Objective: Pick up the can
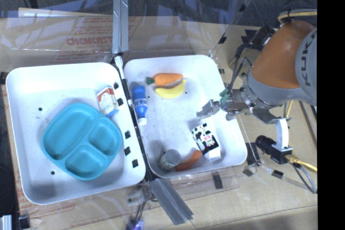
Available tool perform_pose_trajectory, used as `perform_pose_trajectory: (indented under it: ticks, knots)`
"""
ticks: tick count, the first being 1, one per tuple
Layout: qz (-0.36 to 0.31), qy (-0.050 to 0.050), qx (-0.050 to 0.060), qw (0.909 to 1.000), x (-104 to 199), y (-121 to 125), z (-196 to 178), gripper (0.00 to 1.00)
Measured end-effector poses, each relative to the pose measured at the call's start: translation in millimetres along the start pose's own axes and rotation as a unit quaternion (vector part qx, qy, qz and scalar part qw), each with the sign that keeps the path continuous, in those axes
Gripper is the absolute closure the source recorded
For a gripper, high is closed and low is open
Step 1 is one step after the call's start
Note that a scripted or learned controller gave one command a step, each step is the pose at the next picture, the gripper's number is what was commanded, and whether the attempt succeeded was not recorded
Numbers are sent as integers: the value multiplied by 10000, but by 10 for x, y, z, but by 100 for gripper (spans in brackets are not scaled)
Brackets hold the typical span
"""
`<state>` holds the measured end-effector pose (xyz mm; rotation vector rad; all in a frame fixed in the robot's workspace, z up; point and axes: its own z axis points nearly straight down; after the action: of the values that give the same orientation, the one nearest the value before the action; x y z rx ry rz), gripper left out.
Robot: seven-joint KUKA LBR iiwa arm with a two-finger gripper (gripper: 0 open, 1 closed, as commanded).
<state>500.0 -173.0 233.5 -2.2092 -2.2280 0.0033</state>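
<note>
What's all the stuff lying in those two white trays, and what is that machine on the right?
Bins: two, white, side by side on the bench.
Plate: one, blue with sections, left bin.
Small packet: one, red and white, left bin, beside the plate.
Bottle: one, blue, right bin, along its left wall.
Carrot: one, orange, right bin, far end.
Banana: one, yellow, touching the carrot.
Carton: one, white with black patches, right bin.
Can: one, grey, right bin, near edge.
Sausage: one, reddish brown, beside the can.
Arm: one, grey and orange, right side.
Gripper: one, above the right bin.
</note>
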Motion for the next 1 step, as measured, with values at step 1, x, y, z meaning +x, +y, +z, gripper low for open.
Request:
perform_pose_trajectory:
  ticks: [1]
  knots:
    - [1534,7,10,9882,-47,-232,694,0]
